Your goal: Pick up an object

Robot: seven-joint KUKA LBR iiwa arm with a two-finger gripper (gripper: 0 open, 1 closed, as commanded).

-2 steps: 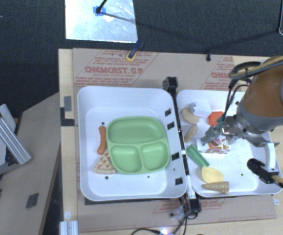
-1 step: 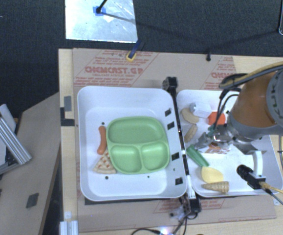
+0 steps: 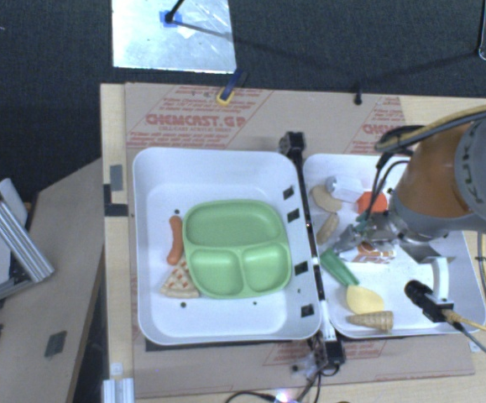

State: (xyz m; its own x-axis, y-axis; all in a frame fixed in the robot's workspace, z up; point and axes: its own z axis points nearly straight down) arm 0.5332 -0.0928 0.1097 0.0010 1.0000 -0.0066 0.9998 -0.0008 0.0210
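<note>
Waffle cone (image 3: 370, 320) at bin front, pincer (image 3: 353, 235) just above green pod (image 3: 338, 268)

Two white bins (image 3: 150, 225) (image 3: 469, 296), one green divided tray (image 3: 234, 246), one sausage (image 3: 175, 236), one waffle wedge (image 3: 178, 281), one green pod (image 3: 339, 269), one yellow piece (image 3: 364, 298), one cone (image 3: 370, 319), two tan pieces (image 3: 324, 197) (image 3: 327, 225), one orange piece (image 3: 371, 201).

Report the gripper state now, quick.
Gripper: low over the right bin, above the toy food; open or shut cannot be told, nor whether it holds anything.
</note>
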